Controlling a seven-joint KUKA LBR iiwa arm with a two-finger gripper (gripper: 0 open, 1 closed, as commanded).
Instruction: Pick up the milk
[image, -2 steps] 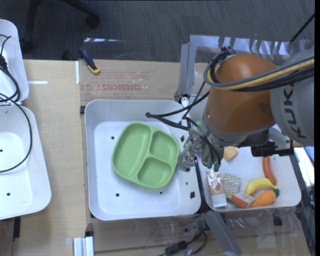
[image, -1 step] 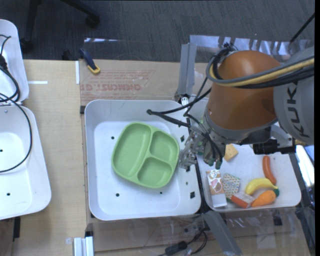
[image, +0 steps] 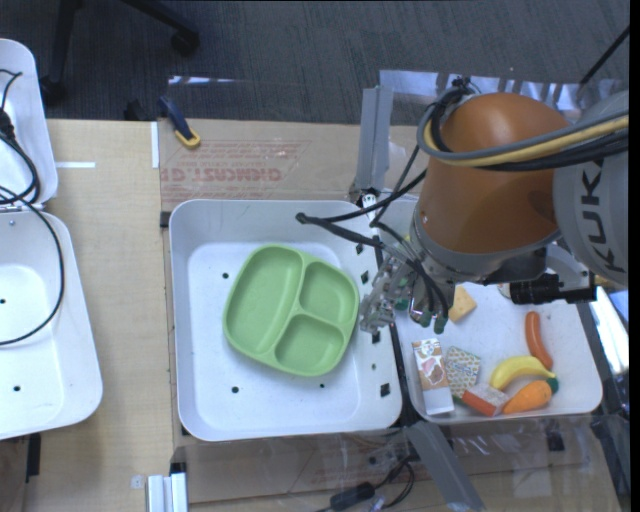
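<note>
The milk (image: 432, 376) is a small white carton with a reddish label. It lies flat near the front left corner of the right bin (image: 580, 405). My gripper (image: 379, 308) hangs below the large orange wrist band, over the divide between the two bins. It is up and to the left of the carton, and apart from it. Cables and the wrist hide much of the gripper.
A green three-part plate (image: 291, 310) lies in the left bin (image: 200, 330). The right bin also holds a cheese wedge (image: 461, 303), a sausage (image: 538, 340), a banana (image: 520, 371), a carrot (image: 528, 397) and a patterned cracker (image: 463, 369) beside the milk.
</note>
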